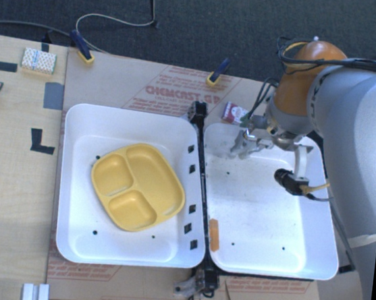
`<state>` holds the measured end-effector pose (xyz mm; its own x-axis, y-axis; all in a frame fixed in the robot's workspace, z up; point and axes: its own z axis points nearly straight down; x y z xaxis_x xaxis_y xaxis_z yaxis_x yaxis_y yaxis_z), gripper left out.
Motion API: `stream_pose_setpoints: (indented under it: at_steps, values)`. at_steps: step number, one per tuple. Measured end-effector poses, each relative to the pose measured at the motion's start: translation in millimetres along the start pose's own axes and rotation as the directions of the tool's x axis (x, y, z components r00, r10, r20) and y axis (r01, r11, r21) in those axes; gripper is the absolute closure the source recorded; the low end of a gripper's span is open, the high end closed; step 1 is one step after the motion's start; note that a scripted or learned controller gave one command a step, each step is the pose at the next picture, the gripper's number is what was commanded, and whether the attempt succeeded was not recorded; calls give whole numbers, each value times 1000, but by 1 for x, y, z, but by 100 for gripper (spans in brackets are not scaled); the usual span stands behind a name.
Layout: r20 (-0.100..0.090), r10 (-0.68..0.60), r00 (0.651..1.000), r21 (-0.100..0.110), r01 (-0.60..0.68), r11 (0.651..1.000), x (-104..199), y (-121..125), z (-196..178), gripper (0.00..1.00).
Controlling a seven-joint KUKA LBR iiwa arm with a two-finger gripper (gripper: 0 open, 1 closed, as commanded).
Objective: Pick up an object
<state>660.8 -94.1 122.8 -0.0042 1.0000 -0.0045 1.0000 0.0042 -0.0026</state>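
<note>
A yellow divided plate (138, 186) lies flat in the left bin (77, 166). A small orange piece (214, 234) rests at the left edge of the right bin (283, 259), near its front. My gripper (243, 148) hangs over the back left part of the right bin, fingers pointing down, well behind the orange piece. Nothing shows between its fingers. The grey arm with its orange band (306, 72) comes in from the right.
Black clips line the divider (196, 181) between the bins. A small red and white packet (232, 112) lies on the cardboard behind the right bin. Blue and yellow clamps (82, 46) hold the cardboard's back edge. A cable runs across the dark floor behind.
</note>
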Motion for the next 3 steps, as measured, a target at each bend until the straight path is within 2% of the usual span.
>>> stream_pose_setpoints:
  at_steps: [1,2,3]
  values:
    - [1,0,1000,0,0,1000,0,0,0,0]
    - [-3,3,1000,-3,-3,1000,0,-4,38,0]
    - [-2,1,1000,-5,-2,1000,1,-4,27,100]
